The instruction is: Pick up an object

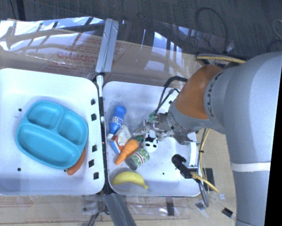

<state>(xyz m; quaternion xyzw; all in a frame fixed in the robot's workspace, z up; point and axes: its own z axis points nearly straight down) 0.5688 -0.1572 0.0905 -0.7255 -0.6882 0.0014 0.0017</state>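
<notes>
Camera view shows our gripper low in the right bin, over the clutter of carrot, can and bottle. We should descend squarely on one item, clear of its neighbours. The wrist hides the grip, so we cannot tell its state.

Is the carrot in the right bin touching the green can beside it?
Touching. The camera view shows the carrot lying slantwise with its lower side pressed against the green can, no white bin floor visible between them.
</notes>
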